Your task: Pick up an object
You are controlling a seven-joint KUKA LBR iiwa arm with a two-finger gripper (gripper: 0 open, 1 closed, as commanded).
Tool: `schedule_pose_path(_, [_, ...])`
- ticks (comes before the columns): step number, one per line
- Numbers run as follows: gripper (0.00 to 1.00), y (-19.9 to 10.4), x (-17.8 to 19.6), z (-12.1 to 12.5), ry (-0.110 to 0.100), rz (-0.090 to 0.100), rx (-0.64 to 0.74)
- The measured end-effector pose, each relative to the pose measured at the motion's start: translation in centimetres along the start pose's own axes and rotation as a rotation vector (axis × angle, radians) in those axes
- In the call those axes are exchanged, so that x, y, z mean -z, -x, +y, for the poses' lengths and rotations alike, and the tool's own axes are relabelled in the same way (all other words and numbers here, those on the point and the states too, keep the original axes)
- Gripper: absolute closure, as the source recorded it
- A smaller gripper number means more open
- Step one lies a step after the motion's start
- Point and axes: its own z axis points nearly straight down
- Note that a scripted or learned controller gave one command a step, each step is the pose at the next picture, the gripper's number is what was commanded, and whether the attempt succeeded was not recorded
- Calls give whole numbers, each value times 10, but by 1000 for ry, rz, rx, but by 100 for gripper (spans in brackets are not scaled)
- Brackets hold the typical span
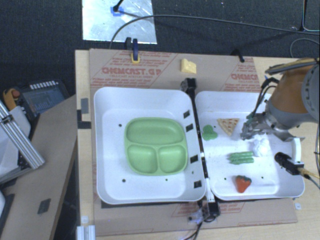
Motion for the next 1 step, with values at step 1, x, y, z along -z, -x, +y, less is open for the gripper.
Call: schedule_pose_path(1, [100, 1, 64, 5, -7, 1, 3])
